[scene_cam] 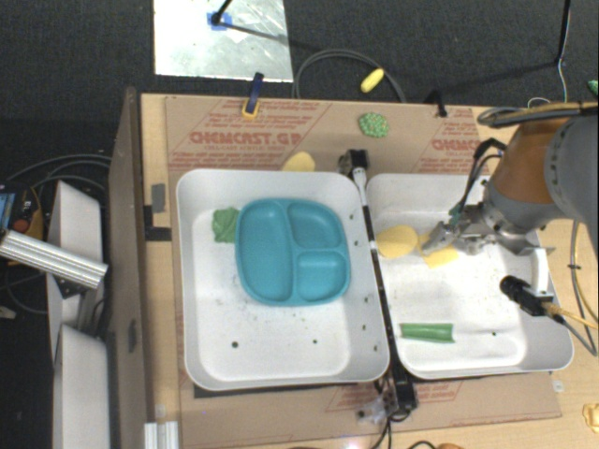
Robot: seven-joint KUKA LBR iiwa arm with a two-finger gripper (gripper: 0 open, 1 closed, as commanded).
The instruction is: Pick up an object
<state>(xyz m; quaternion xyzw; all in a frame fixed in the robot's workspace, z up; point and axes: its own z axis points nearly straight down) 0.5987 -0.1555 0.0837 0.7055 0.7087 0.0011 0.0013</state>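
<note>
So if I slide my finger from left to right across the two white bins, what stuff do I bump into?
Small green piece → blue divided plate → round yellow piece → long green piece → gripper by another yellow piece.

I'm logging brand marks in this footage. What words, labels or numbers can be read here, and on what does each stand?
"CHEMCAST GP": red print on the brown cardboard sheet behind the left bin.
A second red print of the same kind on the cardboard behind the right bin, partly cut off by the arm; too blurred to read with certainty.
Smaller red lines under both prints: too small to read.
The teal divided plate bears no text that I can make out.
</note>
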